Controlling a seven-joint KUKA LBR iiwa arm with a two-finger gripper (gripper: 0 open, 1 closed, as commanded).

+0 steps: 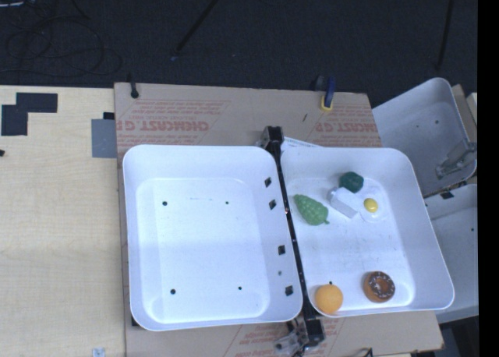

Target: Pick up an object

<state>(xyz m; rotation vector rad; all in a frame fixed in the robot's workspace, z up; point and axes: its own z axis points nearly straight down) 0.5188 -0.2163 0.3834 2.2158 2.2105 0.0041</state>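
Bins side by side on the counter point(62, 231), objects gathered in the right one.
Nearest, an orange ball point(328, 298) and a brown doughnut point(379, 286) lie at the right bin's point(425, 238) front edge; farther in sit a green bumpy piece point(310, 210), a white block point(342, 203), a fried egg point(370, 206) and a dark green lump point(352, 182), what it is unclear. The left bin point(140, 192) lies alongside. Pincer's state: cannot tell.
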